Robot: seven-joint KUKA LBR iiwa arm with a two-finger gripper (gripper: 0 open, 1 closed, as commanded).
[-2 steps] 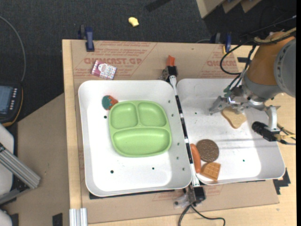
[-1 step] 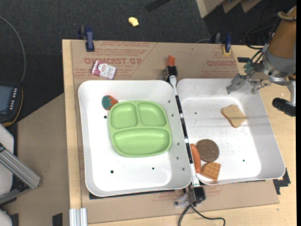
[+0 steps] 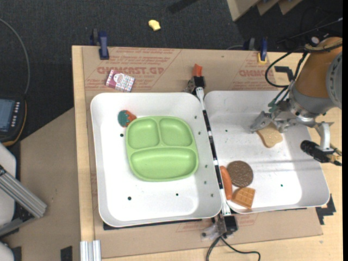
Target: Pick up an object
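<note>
The gripper (image 3: 270, 123) is low in the right bin (image 3: 304, 194), directly over a tan bread-slice toy (image 3: 271, 138) that lies just nearer than its tips. I cannot tell its state; the wrist hides that. Near the bin's left wall lie a brown cookie (image 3: 240, 173), an orange waffle (image 3: 244, 197) and a carrot (image 3: 225, 181). The left bin (image 3: 109, 162) holds a green divided plate (image 3: 161, 148) with a small red-and-green toy (image 3: 126, 117) touching its far-left corner.
</note>
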